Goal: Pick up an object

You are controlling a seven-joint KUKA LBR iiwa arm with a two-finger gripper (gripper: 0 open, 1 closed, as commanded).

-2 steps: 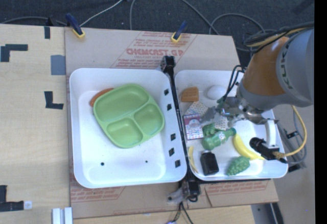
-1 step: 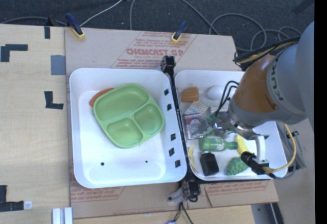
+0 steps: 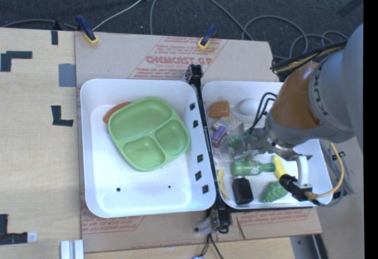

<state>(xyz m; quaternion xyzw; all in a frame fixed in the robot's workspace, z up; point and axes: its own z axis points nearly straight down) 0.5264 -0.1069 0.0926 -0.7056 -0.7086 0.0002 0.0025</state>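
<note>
1. We see two white bins side by side on a cardboard sheet: the left bin (image 3: 94, 134) and the right bin (image 3: 322, 184).
2. The left bin holds a green divided plate (image 3: 149, 133), tilted, with an orange object (image 3: 113, 111) partly hidden under its upper left edge.
3. The right bin holds the candidate objects: a brown block (image 3: 219, 108) near the top left, a white rounded object (image 3: 248, 105) just beside it, a purple item (image 3: 218, 134) below the brown block, a green bottle (image 3: 251, 167) lying on its side in the middle, a black block (image 3: 242, 190) below it, a green cone-shaped textured piece (image 3: 272, 192) to its right, and a yellow object (image 3: 279, 166) next to the bottle's end.
4. The arm (image 3: 307, 104) enters from the right and covers the upper right part of the right bin.
5. The gripper (image 3: 260, 144) sits low over the middle of that bin, just above the green bottle. We cannot tell its state, nor whether anything is held.
</note>
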